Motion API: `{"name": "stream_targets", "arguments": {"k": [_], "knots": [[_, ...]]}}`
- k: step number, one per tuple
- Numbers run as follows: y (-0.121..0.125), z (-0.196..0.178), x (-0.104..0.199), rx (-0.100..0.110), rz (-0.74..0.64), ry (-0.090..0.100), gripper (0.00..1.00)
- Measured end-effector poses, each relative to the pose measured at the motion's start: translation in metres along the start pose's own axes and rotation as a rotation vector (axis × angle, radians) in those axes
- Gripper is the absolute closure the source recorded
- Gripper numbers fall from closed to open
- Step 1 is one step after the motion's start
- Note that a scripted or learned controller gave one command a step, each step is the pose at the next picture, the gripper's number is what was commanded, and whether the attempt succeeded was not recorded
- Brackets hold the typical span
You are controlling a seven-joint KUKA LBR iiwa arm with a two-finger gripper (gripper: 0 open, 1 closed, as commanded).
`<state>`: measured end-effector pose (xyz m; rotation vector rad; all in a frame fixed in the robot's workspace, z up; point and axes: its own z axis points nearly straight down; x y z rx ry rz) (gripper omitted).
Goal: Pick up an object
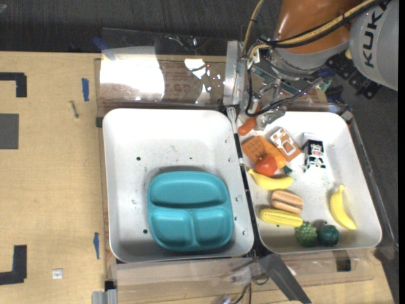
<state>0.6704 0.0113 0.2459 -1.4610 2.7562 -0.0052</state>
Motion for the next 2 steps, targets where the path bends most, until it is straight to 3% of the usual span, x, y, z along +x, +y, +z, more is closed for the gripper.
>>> {"name": "stream_targets", "arguments": {"k": [1,2], "knots": [[-0.002,-0.012,-0.002,0.007,0.004,-0.009,1.0],[0.066,-0.049,0.057,-0.008,0.025,0.011,1.0]]}}
